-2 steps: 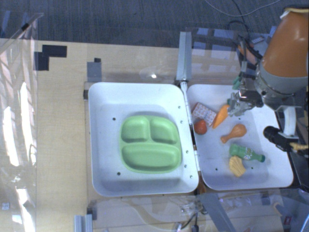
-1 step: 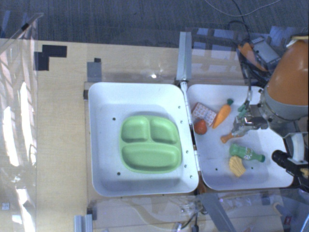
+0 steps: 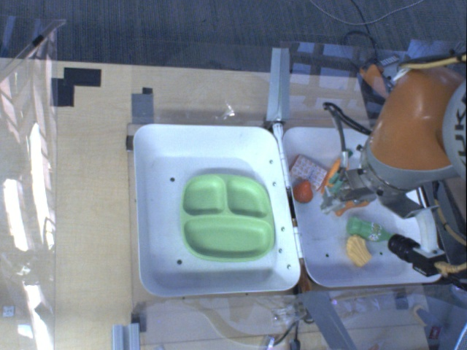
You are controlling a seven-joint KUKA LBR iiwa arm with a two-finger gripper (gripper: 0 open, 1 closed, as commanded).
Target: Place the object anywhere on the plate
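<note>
Fingers [image 3: 343,193] hang over the right bin [image 3: 321,257], too blurred to tell whether they are parted or grip anything. At nine o'clock, the green plate [image 3: 228,216] lies in the left bin [image 3: 153,195]. Toward three o'clock sit a red ball [image 3: 302,191], patterned card [image 3: 308,169], green object [image 3: 365,230] and yellow object [image 3: 357,251].

Smooth green plastic plate [image 3: 227,217] in a glossy white plastic bin [image 3: 157,195] on a pale matt wooden bench [image 3: 87,217].
</note>
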